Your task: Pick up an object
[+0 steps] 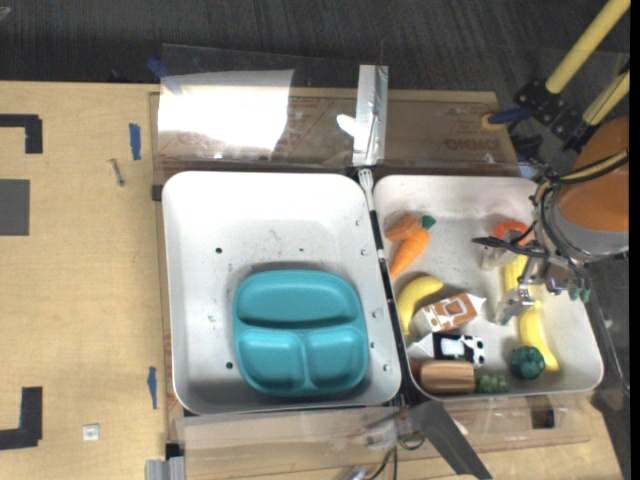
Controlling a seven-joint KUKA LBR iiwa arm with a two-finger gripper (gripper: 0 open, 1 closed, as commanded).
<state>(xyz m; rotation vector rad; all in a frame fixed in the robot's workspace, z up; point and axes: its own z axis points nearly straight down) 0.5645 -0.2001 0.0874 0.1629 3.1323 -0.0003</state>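
- Gripper (520, 286) sits low over the right bin (455, 190), near that bin's right wall, with the grey arm (590, 213) and its orange band above and to the right of it.
- Whether the gripper is spread or closed cannot be told; the metal parts blur together against the white floor, and no object can be seen clamped in it.
- Just below the gripper lies a yellow banana-shaped piece (531, 333), running down toward a dark green lump (527, 362) at the bin's lower right corner.
- Just up and left of the gripper is a small red-orange item (510, 232), partly hidden by dark cabling.
- Left of the gripper, well apart from it, lies a toy carrot (408, 240) with a green top, against the divider between the bins.
- Down and left of the gripper sit a second yellow banana (416, 296), an orange and white packet (449, 313), a black and white item (459, 348) and a brown wooden block (446, 375), clustered close together.
- Far to the gripper's left, in the left bin (200, 218), rests a teal divided tray (298, 331).
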